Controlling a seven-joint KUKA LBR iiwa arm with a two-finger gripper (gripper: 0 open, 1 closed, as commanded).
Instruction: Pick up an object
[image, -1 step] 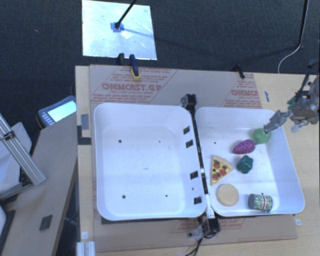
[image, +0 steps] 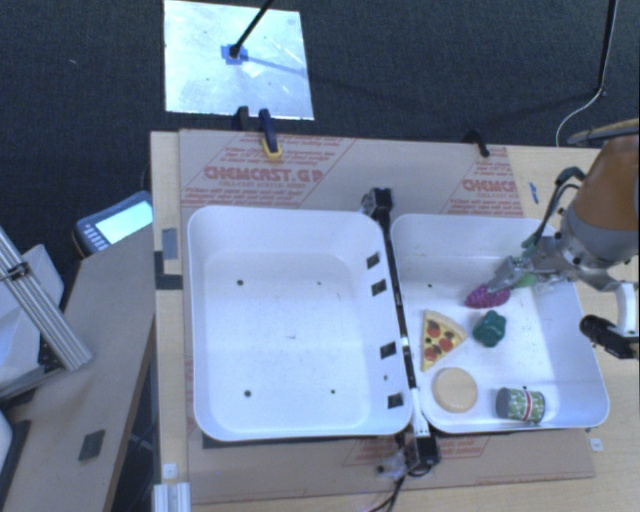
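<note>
My gripper (image: 512, 274) reaches into the right bin (image: 470, 226) from the right, low over its middle. Its tip sits right at the upper right end of a purple, bumpy object (image: 485, 296); I cannot make out whether they touch. Below that lie a dark green lump (image: 489, 328) and a pizza-slice toy (image: 441, 337). Near the bin's front edge rest a tan round disc (image: 455, 389) and a small can (image: 520, 404) on its side.
The left bin (image: 290, 220) stands beside the right one, with a black clip strip (image: 392, 300) along the shared edge. Both bins rest on a cardboard sheet (image: 330, 165). A silver plate (image: 238, 60) lies on the floor behind the bench.
</note>
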